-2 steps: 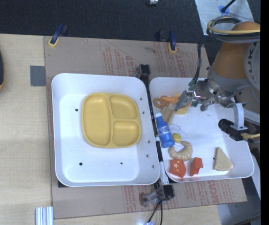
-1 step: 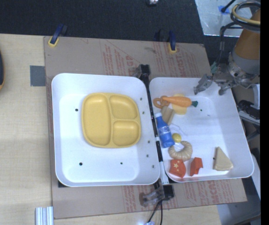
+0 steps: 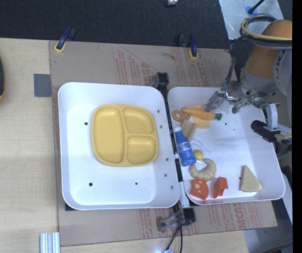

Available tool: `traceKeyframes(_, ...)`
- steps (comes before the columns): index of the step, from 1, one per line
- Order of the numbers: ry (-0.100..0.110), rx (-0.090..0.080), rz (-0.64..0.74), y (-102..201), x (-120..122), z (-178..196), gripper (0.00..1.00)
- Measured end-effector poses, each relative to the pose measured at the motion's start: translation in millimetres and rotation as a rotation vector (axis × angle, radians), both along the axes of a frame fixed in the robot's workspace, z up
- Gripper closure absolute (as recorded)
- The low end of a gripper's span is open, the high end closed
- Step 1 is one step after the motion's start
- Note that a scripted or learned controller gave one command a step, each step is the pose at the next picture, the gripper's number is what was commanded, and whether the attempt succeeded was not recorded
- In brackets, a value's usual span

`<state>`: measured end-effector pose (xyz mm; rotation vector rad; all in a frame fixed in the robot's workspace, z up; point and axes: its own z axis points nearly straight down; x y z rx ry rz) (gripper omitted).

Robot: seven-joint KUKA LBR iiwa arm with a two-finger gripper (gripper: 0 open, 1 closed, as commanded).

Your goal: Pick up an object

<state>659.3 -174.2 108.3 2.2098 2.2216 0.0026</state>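
Carrot — left of pincer.

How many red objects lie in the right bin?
2. A rounded red piece and a smaller red piece sit side by side near the right bin's front edge. Others may be hidden.

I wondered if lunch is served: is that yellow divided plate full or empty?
Empty. The yellow divided plate lies flat in the left bin, all three compartments bare.

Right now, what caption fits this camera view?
Gripper hovers by the carrot in the right bin; yellow tray sits left.
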Motion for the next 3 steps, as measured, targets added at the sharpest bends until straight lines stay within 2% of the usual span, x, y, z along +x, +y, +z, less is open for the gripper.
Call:
traceKeyframes(1,0.007,0.004,0.003,52,-2,13,0.00)
traceKeyframes(2,0.011,0.006,-0.005,74,-83,-16,0.00)
traceKeyframes(3,0.005,0.003,0.001,57,-38,-5,0.00)
